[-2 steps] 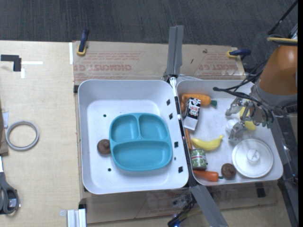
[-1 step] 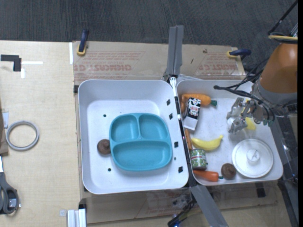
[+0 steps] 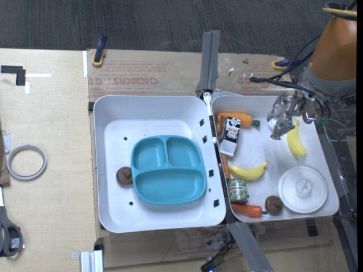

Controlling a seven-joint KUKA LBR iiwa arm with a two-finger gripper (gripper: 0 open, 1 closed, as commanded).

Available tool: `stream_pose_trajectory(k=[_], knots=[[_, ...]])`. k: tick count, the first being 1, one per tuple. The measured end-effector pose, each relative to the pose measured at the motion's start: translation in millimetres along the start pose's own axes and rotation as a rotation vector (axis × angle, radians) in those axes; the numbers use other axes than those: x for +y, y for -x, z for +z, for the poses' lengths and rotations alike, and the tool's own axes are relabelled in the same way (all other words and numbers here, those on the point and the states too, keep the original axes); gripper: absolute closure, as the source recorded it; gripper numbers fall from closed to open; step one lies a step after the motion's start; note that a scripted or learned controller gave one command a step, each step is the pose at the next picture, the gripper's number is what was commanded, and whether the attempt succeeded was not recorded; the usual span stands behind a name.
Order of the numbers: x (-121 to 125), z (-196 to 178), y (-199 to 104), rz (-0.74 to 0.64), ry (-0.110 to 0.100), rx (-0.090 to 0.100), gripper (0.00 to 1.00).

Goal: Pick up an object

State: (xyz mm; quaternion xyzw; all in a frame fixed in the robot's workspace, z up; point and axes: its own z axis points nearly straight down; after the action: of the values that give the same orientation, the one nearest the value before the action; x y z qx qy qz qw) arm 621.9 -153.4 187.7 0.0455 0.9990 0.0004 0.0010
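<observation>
My gripper (image 3: 281, 122) hangs over the upper right part of the right bin (image 3: 266, 146), on the grey arm with the orange band (image 3: 338, 44). A yellow banana (image 3: 296, 141) lies just to its right and slightly below, close to it. A second banana (image 3: 248, 170) lies mid-bin. Along the bin's left side are an orange carrot (image 3: 238, 118) and a black and white carton (image 3: 230, 136). A green can (image 3: 238, 191), a red-orange vegetable (image 3: 247, 210), a brown round piece (image 3: 274, 204) and a white round dish (image 3: 303, 188) line the near side.
The left bin (image 3: 108, 129) holds a teal divided plate (image 3: 168, 169) and a brown round piece (image 3: 124, 175). A raised divider (image 3: 211, 118) separates the bins. On the bench to the left lie a grey tape ring (image 3: 25, 162) and scissors (image 3: 8, 239).
</observation>
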Motion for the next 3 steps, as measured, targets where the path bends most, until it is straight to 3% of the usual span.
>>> stream_pose_trajectory(k=[1, 2, 3], knots=[[-34, 94, -72, 0.047, 0.0, 0.003, 1.0], [60, 67, -13, 0.099, -0.001, 0.0, 1.0], [-35, 97, -26, -0.089, 0.0, 0.001, 1.0]])
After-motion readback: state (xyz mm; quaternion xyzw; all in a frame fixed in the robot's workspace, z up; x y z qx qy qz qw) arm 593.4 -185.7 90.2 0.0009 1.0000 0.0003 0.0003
